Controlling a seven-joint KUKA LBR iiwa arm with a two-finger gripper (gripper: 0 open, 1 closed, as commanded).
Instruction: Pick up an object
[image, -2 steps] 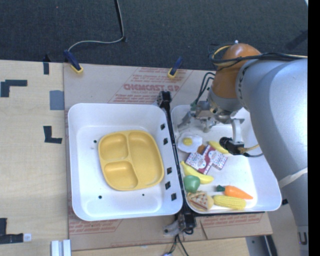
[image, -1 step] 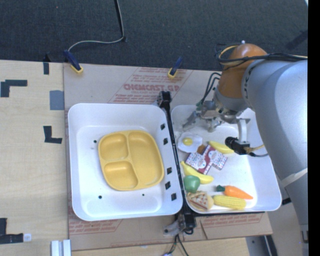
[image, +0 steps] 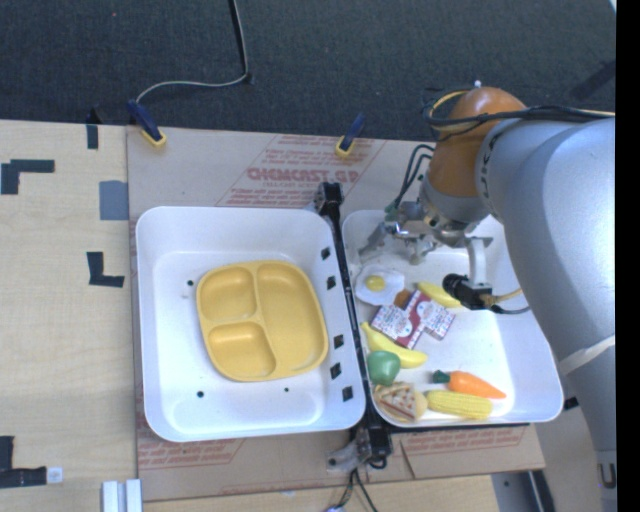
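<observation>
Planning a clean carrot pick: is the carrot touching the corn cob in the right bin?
Cannot tell. In the camera view the carrot lies just above the corn cob, too close to show a gap or contact plainly.

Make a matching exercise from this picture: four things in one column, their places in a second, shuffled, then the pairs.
Things:
1. yellow divided plate
2. carrot
3. fried egg
4. corn cob

Places:
A. right bin, upper left part, below the tool
B. left bin, middle
C. right bin, near front edge, beside the pizza slice
D. right bin, just above the corn

Pairs: 1-B, 2-D, 3-A, 4-C
</observation>
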